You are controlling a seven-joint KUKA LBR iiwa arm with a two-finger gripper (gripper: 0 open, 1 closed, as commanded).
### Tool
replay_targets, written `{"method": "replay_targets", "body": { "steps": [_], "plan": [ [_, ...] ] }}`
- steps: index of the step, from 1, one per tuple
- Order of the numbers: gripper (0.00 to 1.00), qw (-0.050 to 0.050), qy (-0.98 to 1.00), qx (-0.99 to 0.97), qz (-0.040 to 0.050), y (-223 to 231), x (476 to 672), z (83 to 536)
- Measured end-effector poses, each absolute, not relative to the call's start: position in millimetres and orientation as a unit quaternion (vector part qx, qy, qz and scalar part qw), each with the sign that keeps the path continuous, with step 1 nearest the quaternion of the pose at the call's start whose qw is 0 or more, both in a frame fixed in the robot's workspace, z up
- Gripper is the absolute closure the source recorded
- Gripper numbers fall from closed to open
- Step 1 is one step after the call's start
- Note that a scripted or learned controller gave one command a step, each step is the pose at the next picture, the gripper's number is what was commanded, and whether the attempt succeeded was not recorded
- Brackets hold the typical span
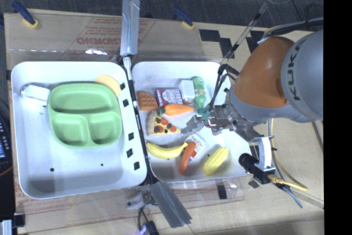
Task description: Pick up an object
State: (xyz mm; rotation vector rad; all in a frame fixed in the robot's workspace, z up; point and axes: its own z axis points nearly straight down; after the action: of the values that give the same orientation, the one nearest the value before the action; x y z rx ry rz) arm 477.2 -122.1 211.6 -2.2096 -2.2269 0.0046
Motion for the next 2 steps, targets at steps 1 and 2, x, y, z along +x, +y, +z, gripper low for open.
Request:
{"method": "replay_targets", "body": {
  "steps": [1, 2],
  "plan": [
    [0.0, -0.005, -0.753, -0.658, -0.0035, -148, 489.2, 97],
    [0.0, -0.007, -0.799, -0.601, -0.0029, -159, 563.6, 99]
  ]
}}
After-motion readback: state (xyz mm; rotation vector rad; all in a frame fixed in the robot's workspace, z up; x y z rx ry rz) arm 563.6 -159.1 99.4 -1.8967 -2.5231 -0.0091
